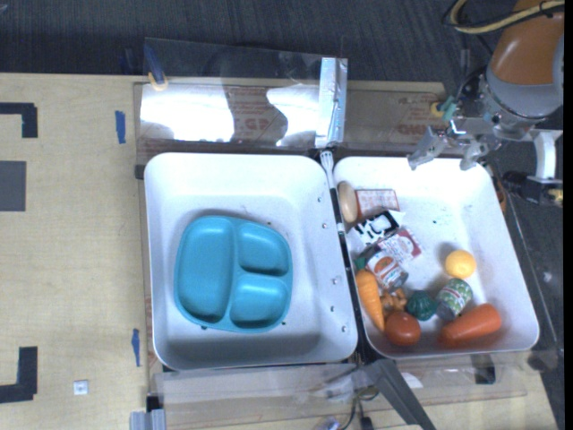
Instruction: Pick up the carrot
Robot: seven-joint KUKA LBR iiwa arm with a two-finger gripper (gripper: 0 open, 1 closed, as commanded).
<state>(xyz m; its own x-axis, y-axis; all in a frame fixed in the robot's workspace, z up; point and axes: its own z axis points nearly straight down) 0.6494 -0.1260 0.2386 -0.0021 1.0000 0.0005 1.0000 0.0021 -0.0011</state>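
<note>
- Carrot (368,299): lying in right bin (501,231), hard against its left wall, approx 7 o'clock from bin centre. Long axis near 12-to-6, slightly tilted.
- Crowded on its 3 o'clock side: snack packet (390,267) touching or overlapping upper end, tomato (402,328) touching lower tip.
- Further clutter nearby: dark green item (421,305), small can (455,296), yellow ball (460,263), red-orange pepper-like piece (469,324) at 5 o'clock. Easy to mistake pepper for carrot by colour; carrot paler orange, slimmer.
- Gripper (448,146) at 12–1 o'clock over bin's far rim, well apart from carrot. Jaws spread wide, nothing between them.
- Handling, judged: prob. toy plastic, so light, stiff, smooth and bit slippery; tapered, so likely to squirt out if pinched near tip.
- Best hold, judged: across thick mid-to-upper body, jaws closing along 9–3 line. Snag: bin wall at 9 o'clock leaves little room for that finger; packet may get pinched too.
- Left bin (170,186): blue divided plate (235,272), not relevant.
</note>
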